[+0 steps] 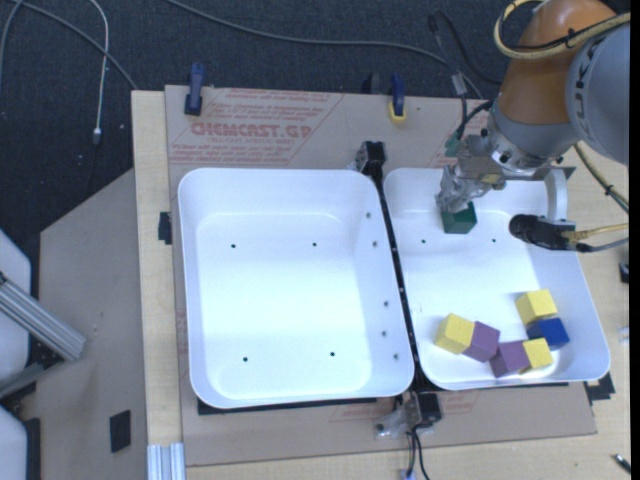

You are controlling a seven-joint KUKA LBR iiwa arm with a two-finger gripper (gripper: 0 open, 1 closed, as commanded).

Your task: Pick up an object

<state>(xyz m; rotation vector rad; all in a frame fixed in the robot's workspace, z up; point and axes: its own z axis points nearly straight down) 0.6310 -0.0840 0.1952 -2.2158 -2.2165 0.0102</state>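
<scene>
**Gripper pinches a green block in the right bin**

The gripper (459, 206) hangs over the far part of the right bin (575, 298), its fingers (449, 200) drawn in narrow around a small dark green block (460, 219). The block sits between the fingertips, its top hidden by them and its lower half showing below. Whether it rests on the bin floor or is lifted just clear of it cannot be told from this slant.

The green block is compact and roughly cube-shaped, darker than anything else in the bin, with a flat face toward the camera. It lies near the far left corner of the right bin, close to the wall shared with the left bin (200, 298).

Well apart from it, in the near part of the right bin, lies a cluster of other blocks. A yellow block (455, 333) touches a purple block (483, 341); just beside these is a second purple block (511, 357) with a small yellow block (538, 353) against it. Toward the right wall a blue block (550, 331) sits touching another yellow block (535, 306).

The arm (545, 68), grey with its orange band, reaches in over the far right corner of the right bin.
</scene>
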